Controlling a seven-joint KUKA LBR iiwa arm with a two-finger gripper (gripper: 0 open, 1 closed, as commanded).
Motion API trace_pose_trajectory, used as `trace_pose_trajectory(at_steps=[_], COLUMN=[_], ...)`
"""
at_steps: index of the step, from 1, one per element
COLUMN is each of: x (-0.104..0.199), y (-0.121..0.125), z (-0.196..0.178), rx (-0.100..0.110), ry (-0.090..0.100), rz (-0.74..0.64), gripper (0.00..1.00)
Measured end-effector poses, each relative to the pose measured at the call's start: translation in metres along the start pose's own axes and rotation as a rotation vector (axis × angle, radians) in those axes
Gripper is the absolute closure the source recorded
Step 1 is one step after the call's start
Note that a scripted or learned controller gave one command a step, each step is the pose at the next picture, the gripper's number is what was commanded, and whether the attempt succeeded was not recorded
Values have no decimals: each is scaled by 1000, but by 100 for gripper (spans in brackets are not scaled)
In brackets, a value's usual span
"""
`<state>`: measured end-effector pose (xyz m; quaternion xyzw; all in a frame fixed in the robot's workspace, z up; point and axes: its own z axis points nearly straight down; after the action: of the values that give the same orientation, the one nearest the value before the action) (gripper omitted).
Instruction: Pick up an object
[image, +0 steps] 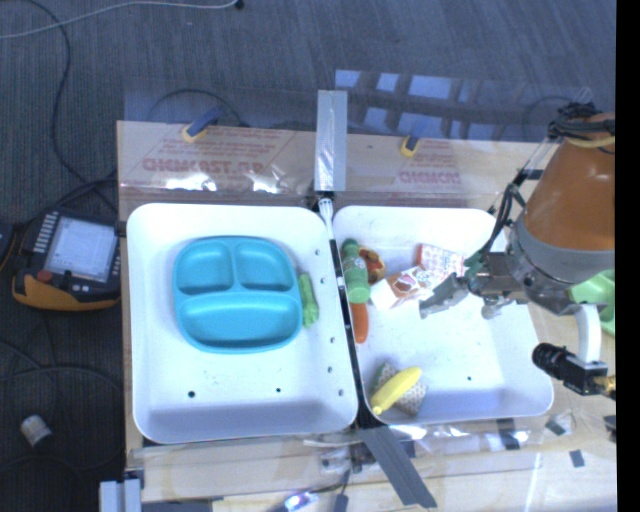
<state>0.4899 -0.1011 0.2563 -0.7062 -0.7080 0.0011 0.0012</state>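
Above the right bin (520, 395) hangs the hand (462, 298), open.

From my seat the gripper (462, 297) looks like dull grey metal with matt black parts. Under it, the right bin (500, 390) is smooth white plastic with a soft sheen; the left bin (150, 300) well beyond it looks the same. That far bin carries a glossy blue plastic tray (238, 293). Just beside the fingers I see a printed paper carton (438, 262), and below them a smooth yellow plastic banana (396, 386). Behind the bins, shiny clear film covers brown cardboard (215, 160).
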Motion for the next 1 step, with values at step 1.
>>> trace_pose_trajectory(at_steps=[1], x=[-18], y=[53], z=[3], rx=[-2], ry=[-1], rz=[-134], gripper=[0])
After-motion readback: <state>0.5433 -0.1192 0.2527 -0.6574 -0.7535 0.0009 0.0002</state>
